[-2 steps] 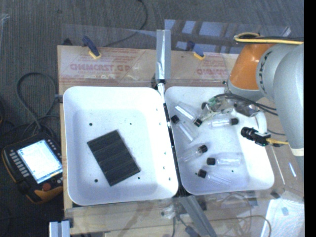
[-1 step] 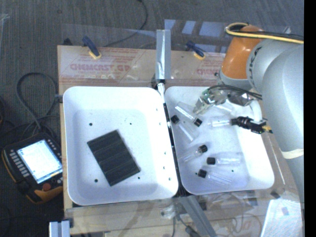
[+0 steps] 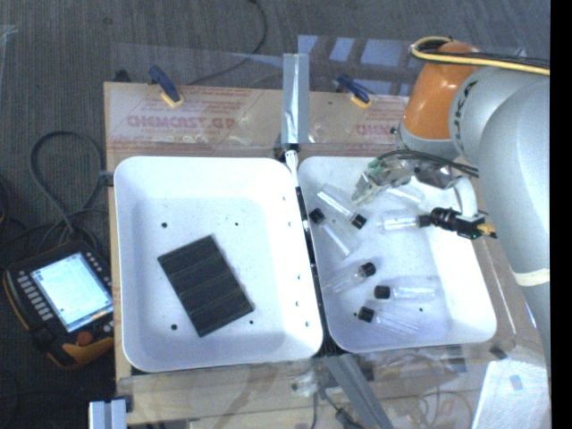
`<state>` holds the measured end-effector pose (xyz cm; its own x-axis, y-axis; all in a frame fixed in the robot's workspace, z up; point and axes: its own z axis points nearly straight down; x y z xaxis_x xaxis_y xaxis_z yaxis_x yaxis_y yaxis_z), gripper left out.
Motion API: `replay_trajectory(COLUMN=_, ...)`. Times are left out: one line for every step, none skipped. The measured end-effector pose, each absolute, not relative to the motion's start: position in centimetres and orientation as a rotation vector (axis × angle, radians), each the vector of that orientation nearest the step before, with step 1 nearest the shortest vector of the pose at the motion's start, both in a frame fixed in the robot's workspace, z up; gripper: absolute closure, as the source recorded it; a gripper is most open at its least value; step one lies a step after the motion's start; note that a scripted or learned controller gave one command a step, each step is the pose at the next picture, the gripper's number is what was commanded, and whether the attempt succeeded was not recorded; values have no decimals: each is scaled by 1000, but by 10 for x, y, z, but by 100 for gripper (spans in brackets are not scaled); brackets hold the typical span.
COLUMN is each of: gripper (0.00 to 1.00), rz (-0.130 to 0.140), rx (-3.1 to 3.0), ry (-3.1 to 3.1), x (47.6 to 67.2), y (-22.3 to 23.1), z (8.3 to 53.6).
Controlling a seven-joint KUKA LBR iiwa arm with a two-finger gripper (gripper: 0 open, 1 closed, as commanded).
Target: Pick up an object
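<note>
Several clear vials with black caps (image 3: pixel 374 291) lie scattered in the right bin (image 3: pixel 465 315) nearest us, while a dark ridged block (image 3: pixel 205 284) rests in the left bin (image 3: pixel 134 239). Farther back we see the gripper (image 3: pixel 382 177) over the right bin's far end, above one vial (image 3: pixel 342 208); we cannot tell its grip.

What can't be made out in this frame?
- Gripper: too small and blurred in the camera view to judge whether it holds anything.
- Clear vials in the right bin: transparent bodies blend into the white; exact count unclear.
- Arm: cut off by the right edge.
</note>
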<state>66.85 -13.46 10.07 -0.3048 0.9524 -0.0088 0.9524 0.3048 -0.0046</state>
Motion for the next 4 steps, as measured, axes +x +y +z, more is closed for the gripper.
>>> replay_trajectory(gripper=0, rz=-15, rx=1849, ry=2534, x=669, y=-135, z=101)
replay_trajectory(gripper=0, rz=-15, rx=1849, ry=2534, x=669, y=-135, z=101)
replay_trajectory(gripper=0, rz=-15, rx=1849, ry=2534, x=669, y=-135, z=101)
replay_trajectory(gripper=0, rz=-14, rx=1849, ry=2534, x=669, y=-135, z=101)
